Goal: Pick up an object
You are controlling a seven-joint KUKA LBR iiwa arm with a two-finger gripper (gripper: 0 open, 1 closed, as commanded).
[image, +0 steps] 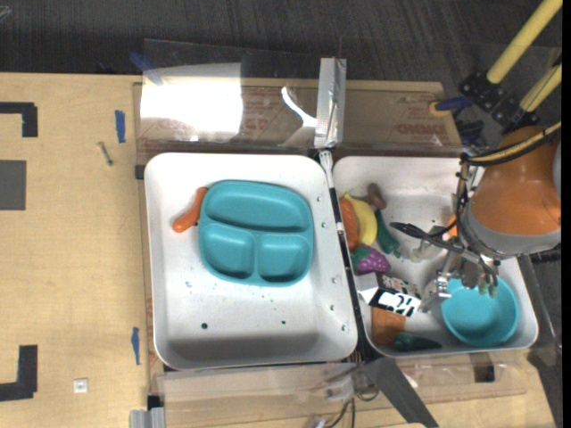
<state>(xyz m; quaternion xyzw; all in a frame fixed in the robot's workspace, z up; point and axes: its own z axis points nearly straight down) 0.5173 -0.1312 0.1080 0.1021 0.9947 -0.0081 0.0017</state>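
Tool (461, 277) beside teal bowl (482, 312)

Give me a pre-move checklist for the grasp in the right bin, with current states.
1. Gripper is over the right bin: ok, it sits at the teal bowl near the bin's front right.
2. Something is between the fingers: cannot tell, the wrist blocks the view.
3. Target stands apart from clutter: ok for the bowl; not ok for the banana, the purple grapes and the other toys crowded along the left wall.
4. Left bin contents undisturbed: ok, the teal divided plate lies flat with an orange piece at its left edge.
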